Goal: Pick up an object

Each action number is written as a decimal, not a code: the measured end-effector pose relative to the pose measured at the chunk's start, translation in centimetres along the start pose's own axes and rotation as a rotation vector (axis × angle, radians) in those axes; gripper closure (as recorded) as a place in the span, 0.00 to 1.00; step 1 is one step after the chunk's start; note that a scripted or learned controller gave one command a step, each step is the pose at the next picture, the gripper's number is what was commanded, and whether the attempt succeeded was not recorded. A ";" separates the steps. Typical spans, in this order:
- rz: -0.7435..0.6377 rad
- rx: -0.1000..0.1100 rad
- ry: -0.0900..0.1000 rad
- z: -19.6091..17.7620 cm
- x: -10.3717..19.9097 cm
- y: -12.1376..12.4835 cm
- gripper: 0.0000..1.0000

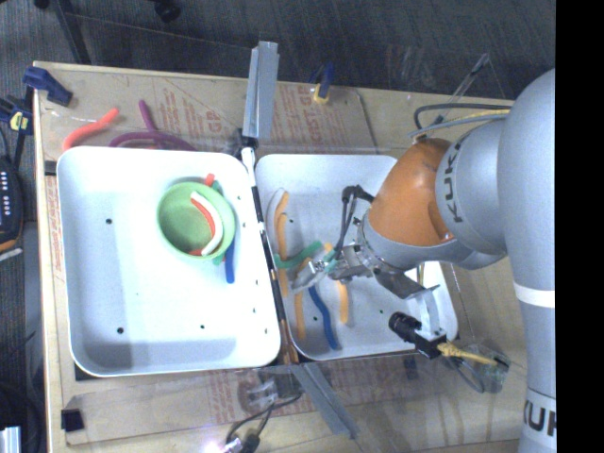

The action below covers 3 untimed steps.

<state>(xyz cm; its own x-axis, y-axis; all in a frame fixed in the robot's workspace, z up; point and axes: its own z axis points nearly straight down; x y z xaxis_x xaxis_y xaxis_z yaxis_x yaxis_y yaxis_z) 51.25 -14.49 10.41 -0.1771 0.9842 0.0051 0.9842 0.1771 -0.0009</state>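
Two shallow white bins are set side by side on a wooden bench (377, 121). The left bin (123, 291) occupies the centre-left of the frame; the right bin (311, 173) lies just right of centre.

The arm (500, 187) enters from the right of the frame, with its orange band (411, 201) above the right bin. The gripper (316, 267) is positioned low in the right bin, at the centre of the frame, in the cluster of objects there. Whether it is wide, narrow or closed on anything cannot be told, because the tip is small and blends with the surrounding objects.

In the right bin, a long orange piece (280, 217) lies along the left wall. A green piece (300, 253) sits just beside the gripper on its left. A blue curved piece (324, 319) and a short orange stick (343, 302) lie just below the gripper, towards the bottom wall.

In the left bin, a green bowl-like object (184, 220) rests in the upper right part. A red-and-white curved piece (215, 223) lies on the bowl, and a blue stick (229, 267) protrudes at its lower right edge.

An orange strip (90, 128) and a purple tube (151, 138) lie on the bench at the upper left, outside the bins.
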 end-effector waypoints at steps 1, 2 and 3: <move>-0.006 0.002 -0.001 -0.9 0.0 0.0 1.00; -0.006 0.002 -0.001 -0.9 0.0 0.0 0.00; 0.050 0.002 -0.006 1.0 -2.2 -0.7 0.00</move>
<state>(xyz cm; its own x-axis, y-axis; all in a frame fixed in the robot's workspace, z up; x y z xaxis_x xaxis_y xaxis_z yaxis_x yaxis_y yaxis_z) 50.98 -16.79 9.37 -0.1276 0.9918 -0.0011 0.9918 0.1276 -0.0028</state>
